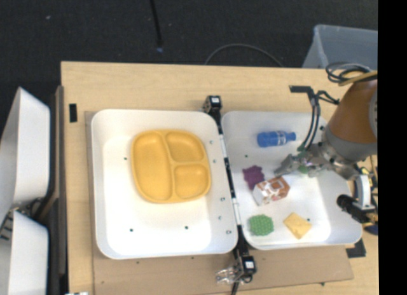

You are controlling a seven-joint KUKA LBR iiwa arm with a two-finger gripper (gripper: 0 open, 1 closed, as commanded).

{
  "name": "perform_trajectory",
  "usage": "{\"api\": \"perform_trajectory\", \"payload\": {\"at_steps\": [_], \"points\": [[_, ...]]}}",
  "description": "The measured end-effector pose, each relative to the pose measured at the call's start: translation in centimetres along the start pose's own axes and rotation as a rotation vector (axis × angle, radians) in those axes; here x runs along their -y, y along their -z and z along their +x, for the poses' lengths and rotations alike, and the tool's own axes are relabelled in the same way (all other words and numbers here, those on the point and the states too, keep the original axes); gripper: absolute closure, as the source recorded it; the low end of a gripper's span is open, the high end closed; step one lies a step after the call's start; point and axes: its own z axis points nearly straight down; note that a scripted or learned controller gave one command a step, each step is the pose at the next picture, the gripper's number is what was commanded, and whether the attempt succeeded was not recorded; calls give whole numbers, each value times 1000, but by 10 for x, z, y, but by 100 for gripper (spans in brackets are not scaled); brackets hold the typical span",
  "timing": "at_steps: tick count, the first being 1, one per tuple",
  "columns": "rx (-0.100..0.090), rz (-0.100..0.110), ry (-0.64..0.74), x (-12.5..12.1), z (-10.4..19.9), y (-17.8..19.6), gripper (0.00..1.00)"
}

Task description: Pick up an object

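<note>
Wooden counter (76, 90) carries two white bins, and in the right bin (238, 122) the claw (294, 164), grip unreadable, hovers just up-right of the red-and-white carton (272, 190).

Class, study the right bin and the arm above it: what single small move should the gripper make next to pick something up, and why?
Probably a short descent toward the small red-and-white carton. The gripper sits just up and right of it in the right white bin, nearer to it than to the blue plastic bottle, and nothing appears to be held. Its height above the bin cannot be judged.
</note>
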Motion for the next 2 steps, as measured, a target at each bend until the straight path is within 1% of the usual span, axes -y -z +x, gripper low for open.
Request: {"api": "perform_trajectory", "payload": {"at_steps": [1, 2], "points": [[-3, 14, -4, 4, 0, 3, 100], [-5, 19, 1, 1, -3, 47, 100]]}}
